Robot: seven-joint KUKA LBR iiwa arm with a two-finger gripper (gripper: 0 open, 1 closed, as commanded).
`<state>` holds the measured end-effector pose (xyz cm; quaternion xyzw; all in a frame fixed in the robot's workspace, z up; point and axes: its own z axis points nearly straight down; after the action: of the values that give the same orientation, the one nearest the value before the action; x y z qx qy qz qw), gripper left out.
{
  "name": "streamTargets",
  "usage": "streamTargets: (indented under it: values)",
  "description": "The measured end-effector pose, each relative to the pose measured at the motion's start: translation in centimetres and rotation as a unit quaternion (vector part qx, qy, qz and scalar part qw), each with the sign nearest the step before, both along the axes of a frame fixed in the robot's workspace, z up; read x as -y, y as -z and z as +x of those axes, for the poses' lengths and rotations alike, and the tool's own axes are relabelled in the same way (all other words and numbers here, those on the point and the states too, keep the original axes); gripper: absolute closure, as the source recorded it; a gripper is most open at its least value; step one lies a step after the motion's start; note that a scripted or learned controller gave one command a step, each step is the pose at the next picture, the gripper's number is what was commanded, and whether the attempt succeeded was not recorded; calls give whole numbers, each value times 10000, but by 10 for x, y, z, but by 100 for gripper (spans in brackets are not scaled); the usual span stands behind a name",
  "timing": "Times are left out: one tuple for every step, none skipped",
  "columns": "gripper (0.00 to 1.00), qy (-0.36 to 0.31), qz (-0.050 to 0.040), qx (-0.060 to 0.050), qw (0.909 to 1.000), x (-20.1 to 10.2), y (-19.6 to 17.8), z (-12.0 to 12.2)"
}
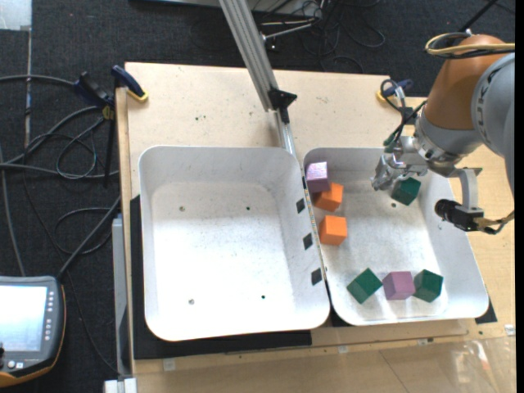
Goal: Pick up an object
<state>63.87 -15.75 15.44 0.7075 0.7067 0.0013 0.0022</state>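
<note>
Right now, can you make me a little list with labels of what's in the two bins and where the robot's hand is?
left bin: no blocks seen
right bin: seven blocks
top left: purple block, orange block, second orange block
bottom: green block, purple block, green block
gripper: upper right of right bin, beside another green block

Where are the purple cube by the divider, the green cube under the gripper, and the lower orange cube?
Purple cube by the divider (317,171): camera view, top face.
Green cube under the gripper (406,191): camera view, visible upper face.
Lower orange cube (333,230): camera view, top face.
</note>
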Motion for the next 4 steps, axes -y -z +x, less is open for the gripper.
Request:
streamTargets:
  values:
    - [100, -17, -6, 15, 10000, 0, -54, 2]
    - [100, -43, 13, -20, 10000, -51, -66, -3]
    - [100, -52, 16, -9, 10000, -110, -74, 9]
    - [100, -44, 11, -13, 10000, -157, -73, 16]
